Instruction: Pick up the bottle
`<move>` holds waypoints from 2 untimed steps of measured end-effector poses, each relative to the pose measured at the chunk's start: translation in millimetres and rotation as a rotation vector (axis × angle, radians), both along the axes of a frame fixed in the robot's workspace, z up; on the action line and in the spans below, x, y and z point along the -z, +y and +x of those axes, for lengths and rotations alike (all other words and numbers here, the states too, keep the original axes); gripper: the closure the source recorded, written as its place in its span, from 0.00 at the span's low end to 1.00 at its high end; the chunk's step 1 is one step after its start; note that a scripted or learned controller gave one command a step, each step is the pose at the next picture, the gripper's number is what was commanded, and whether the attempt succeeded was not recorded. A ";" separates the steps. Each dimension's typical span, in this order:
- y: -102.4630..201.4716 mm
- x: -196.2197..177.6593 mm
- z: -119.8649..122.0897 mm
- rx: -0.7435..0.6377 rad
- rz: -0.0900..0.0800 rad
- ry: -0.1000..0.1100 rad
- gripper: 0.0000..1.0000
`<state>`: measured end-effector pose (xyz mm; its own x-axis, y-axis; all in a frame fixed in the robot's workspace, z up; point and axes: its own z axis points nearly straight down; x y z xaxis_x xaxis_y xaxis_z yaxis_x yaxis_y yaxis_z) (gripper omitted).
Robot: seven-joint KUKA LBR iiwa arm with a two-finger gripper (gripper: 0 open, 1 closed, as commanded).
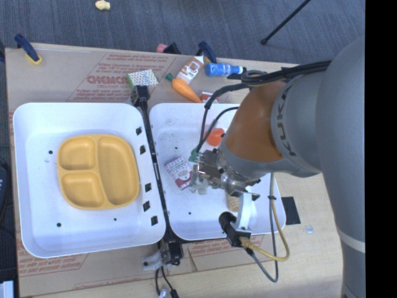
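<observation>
My gripper (201, 176) is low over the middle of the right bin (180, 222), under the grey arm with its orange band. Just left of it lies a small printed packet (177, 171). A pale, blurred object sits right beneath the gripper, and I cannot tell what it is. An orange-red piece (215, 136) pokes out from under the arm's upper edge. The arm hides much of the right half of this bin. On the cardboard behind the bins lie a small white-labelled bottle (190, 70) and a blue bottle (221, 70).
A yellow divided plate (98, 170) lies in the left bin (28, 228). An orange carrot-like toy (185, 90) and a patterned packet (142, 78) sit behind the bins. Black clips line the divider between the bins. Cables hang from the wrist at the front right.
</observation>
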<state>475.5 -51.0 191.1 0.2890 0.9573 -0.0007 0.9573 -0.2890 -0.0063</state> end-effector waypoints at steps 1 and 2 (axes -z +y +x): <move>23.0 -0.3 0.8 0.260 -0.002 -0.003 1.00; 76.6 0.1 -0.1 0.022 0.001 0.002 1.00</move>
<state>475.4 25.6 190.9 0.3100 0.9507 -0.0005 0.9507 -0.3100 -0.0083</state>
